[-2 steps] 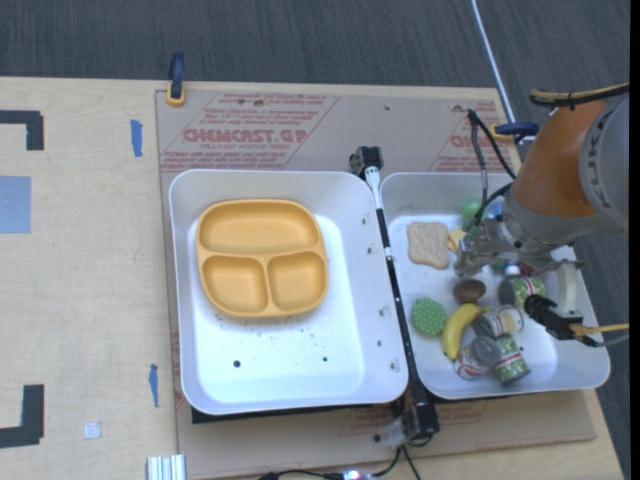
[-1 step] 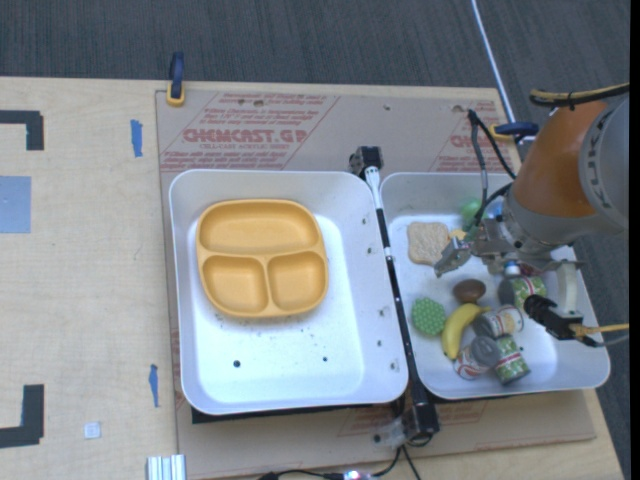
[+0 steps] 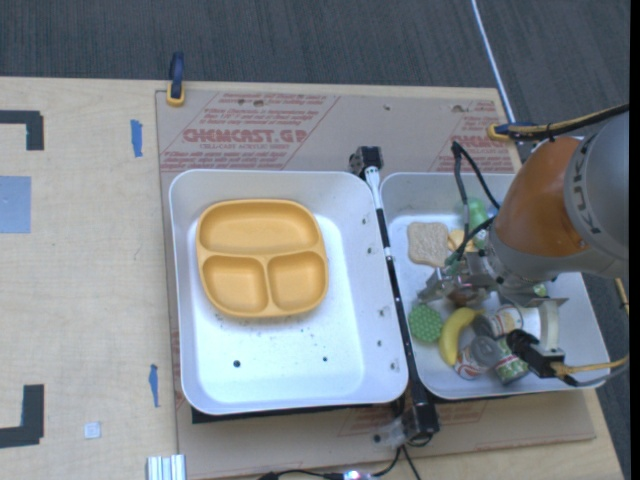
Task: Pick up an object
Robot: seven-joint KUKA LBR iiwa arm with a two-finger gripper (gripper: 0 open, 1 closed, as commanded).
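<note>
The gripper (image 3: 462, 290) is low in the right bin (image 3: 592, 340), among crowded objects. It should close on one item alone, for example the banana (image 3: 453, 334) just below it, then rise straight. Whether it grasps anything, I cannot tell.

We are looking down on the tabletop (image 3: 80, 298), where two white bins are sitting side by side. The left bin (image 3: 290, 368) is holding a yellow divided plate (image 3: 263, 257). Our arm (image 3: 560, 213) is reaching into the right bin (image 3: 590, 343), its gripper (image 3: 462, 286) hanging low among the clutter, beside a slice of bread (image 3: 429, 242), a banana (image 3: 455, 333) and a green disc (image 3: 425, 323).
</note>
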